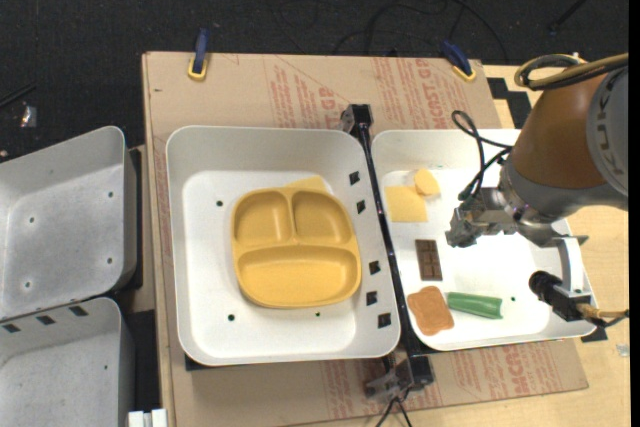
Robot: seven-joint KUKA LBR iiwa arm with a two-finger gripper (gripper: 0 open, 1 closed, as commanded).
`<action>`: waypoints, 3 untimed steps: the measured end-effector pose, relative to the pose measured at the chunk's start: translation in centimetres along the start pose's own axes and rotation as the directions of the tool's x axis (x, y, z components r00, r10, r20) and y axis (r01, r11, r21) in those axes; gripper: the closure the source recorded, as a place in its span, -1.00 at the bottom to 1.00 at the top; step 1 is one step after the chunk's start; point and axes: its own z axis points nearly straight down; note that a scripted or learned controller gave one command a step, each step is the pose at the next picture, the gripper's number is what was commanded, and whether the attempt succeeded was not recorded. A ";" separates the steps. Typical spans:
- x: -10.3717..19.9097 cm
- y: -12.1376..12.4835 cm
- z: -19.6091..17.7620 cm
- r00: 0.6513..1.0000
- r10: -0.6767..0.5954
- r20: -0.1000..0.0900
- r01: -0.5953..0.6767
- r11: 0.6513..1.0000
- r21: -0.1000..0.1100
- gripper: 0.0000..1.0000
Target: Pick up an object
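The desk (250, 75) is a flat brown board with red printed lettering. Two clamps, one (198, 55) at the far left and one (458, 60) at the far right, grip its far edge. Two shallow white bins rest directly on it, side by side and touching: the left bin (200, 245) and the right bin (520, 315). A black divider strip (378, 225) runs between them.

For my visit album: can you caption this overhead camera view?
Robot arm reaching over the right bin of toy food, beside a yellow divided tray.
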 end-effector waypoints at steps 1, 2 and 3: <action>0.3 0.1 -4.2 1.000 0.000 -0.001 0.000 1.000 0.001 1.00; 0.3 0.3 -6.4 1.000 -0.001 -0.001 0.001 1.000 0.002 1.00; 5.6 1.7 -7.4 1.000 -0.006 -0.002 0.006 1.000 0.003 1.00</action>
